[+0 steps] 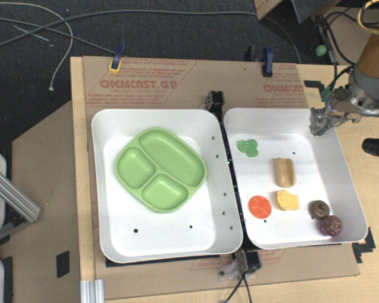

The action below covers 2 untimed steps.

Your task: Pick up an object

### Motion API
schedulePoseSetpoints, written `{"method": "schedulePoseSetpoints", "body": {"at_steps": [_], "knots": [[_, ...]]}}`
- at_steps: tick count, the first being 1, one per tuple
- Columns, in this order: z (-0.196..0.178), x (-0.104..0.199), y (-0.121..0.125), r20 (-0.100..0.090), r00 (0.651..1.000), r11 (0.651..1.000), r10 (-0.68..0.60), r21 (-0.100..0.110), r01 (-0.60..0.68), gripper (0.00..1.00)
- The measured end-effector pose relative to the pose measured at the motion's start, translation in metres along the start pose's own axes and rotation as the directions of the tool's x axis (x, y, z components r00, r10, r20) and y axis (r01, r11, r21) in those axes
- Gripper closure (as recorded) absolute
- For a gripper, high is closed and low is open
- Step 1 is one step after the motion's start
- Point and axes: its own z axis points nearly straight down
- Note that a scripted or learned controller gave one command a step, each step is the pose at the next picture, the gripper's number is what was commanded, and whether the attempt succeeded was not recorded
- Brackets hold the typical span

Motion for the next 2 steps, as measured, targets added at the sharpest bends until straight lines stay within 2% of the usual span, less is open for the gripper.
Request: {"method": "schedulePoseSetpoints", "body": {"at_steps": [1,2], "knots": [[-0.009,0.001,0.003,0.003,1.0,1.0,-0.003,-0.014,0.003,0.0],[0.038,-0.002,0.011,0.002,1.0,1.0,-0.003,-0.01,0.003,0.0]]}}
